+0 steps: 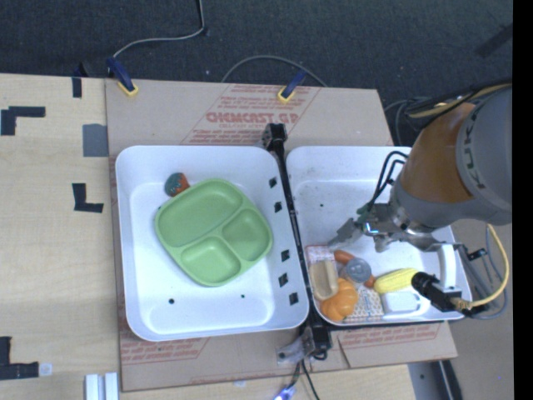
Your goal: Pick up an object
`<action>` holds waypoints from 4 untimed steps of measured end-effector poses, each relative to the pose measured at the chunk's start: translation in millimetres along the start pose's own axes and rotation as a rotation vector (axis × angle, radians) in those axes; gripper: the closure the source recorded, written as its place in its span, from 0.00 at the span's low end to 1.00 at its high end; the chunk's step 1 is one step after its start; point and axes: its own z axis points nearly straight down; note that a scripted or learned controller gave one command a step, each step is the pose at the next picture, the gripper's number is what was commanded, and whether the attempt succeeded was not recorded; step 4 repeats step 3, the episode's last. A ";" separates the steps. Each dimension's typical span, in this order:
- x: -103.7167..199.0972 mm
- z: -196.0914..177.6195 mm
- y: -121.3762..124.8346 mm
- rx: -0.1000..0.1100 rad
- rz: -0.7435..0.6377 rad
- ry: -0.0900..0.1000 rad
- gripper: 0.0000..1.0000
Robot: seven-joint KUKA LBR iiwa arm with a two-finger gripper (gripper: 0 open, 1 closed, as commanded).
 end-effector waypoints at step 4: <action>-15.1 50.7 0.9 -0.019 0.000 -0.007 1.00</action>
